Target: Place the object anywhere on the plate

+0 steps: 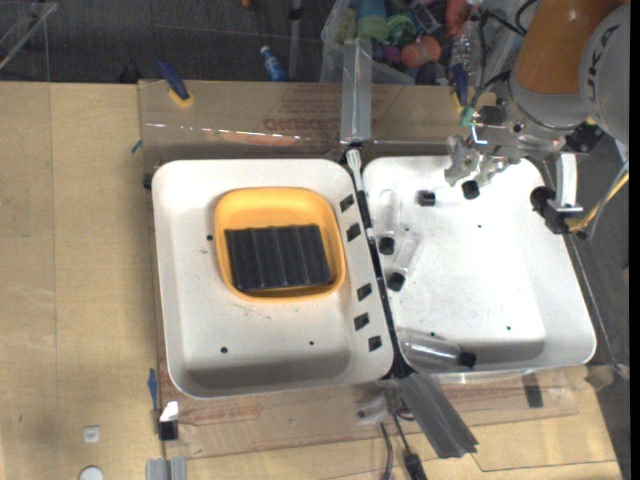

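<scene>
A yellow plate [275, 206] lies in the left bin [180, 268]. A black ribbed rectangular object [278, 258] rests flat on it, covering most of its middle and front. My gripper [461, 181] hangs over the back of the right bin [500, 288], well to the right of the plate. Its fingers stand apart with nothing between them. A small black piece [427, 198] lies on the bin floor just left of the fingertips.
A clear object with black ends [390, 240] lies by the right bin's left wall. A clear tube [432, 350] rests at that bin's front left. The divider [365, 258] separates the bins. A crate of toys [420, 13] stands behind.
</scene>
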Robot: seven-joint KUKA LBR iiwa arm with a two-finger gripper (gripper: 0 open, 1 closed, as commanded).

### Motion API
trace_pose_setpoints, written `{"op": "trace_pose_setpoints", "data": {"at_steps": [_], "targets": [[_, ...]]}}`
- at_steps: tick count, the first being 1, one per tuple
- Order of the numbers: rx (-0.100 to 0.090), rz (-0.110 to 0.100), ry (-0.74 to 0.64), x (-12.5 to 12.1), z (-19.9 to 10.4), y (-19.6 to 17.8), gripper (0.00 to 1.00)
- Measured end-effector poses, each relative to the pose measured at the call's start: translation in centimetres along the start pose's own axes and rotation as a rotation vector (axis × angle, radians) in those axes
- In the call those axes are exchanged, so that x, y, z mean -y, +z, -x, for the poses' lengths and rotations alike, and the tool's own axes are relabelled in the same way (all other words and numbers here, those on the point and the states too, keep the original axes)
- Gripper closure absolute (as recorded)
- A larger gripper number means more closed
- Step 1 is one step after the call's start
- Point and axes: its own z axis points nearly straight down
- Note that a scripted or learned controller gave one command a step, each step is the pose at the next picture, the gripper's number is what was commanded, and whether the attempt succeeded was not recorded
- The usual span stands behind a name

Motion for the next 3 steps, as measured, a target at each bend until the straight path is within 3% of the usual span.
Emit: {"op": "trace_pose_setpoints", "data": {"at_steps": [1,3], "targets": [[0.002,0.006,-0.105,0.0,-1.1,-2.8,1.0],[0.0,0.0,-0.402,0.5,-6.5,-1.6,1.0]]}}
